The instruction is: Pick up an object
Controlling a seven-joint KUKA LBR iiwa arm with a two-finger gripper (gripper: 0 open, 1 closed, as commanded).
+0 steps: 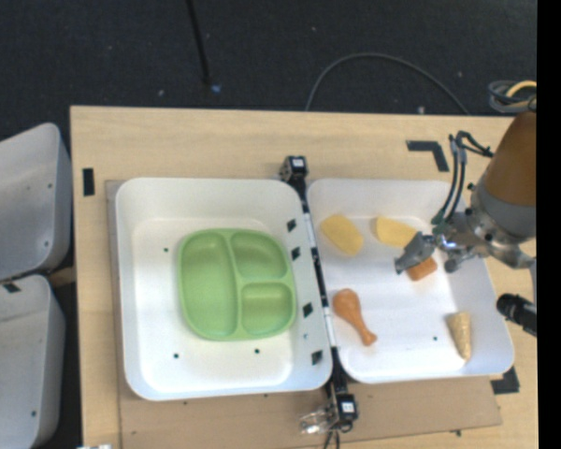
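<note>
The right bin (402, 349) holds several toy foods. A yellow lump (341, 234) and a second yellow piece (392, 230) lie at its far side. An orange drumstick (353, 315) rests near the front left, and a beige cone (461, 333) near the front right. A small orange piece (423, 269) sits at mid right. My gripper (435, 253) hangs over that spot, open, its left finger (412, 252) just above and touching or nearly touching the orange piece. The piece lies below the fingers, not clamped between them.
A green divided plate (236, 283) fills the middle of the left bin (140, 344). The centre divider (311, 279) runs between the two bins. The arm's orange band (516, 162) and cables stand over the right bin's far right corner.
</note>
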